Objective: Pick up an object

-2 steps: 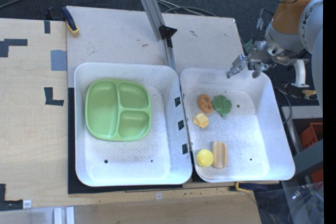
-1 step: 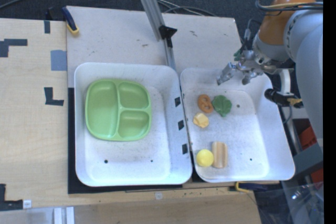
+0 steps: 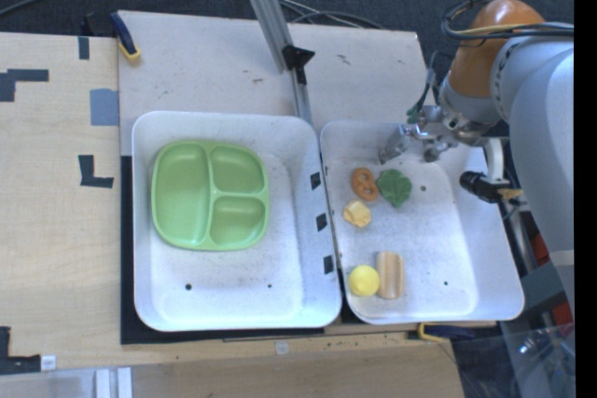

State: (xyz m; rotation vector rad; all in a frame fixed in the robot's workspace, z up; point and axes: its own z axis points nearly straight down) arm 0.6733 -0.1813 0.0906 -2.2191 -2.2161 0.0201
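Right bin [image 3: 485, 289] holds five small things, all loose on the floor, none lifted. Green broccoli-like piece [image 3: 395, 187] lies nearest the gripper [image 3: 410, 143], just below it toward the bin's near side, apart from it. Orange-brown lump [image 3: 364, 184] touches the green piece on the side away from the arm. Small yellow chunk [image 3: 357, 215] sits just past the lump, further from the gripper. Yellow ball [image 3: 364, 281] and tan block [image 3: 389, 275] lie side by side, touching, well apart from the gripper at the bin's near end.

Gripper hangs over the far part of the right bin, fingers pointing down-left. Fingers look slightly parted with nothing between them, though they are small and dark, so how far open is hard to read. Grey arm [image 3: 532, 98] with orange band [image 3: 490, 37] comes in from the right, over the bin's far right corner.

Left bin [image 3: 224, 303], well apart from the gripper, holds a green divided plate [image 3: 210, 196] lying flat. A metal pole [image 3: 266, 0] crosses the bench [image 3: 56, 200] beyond the bins.
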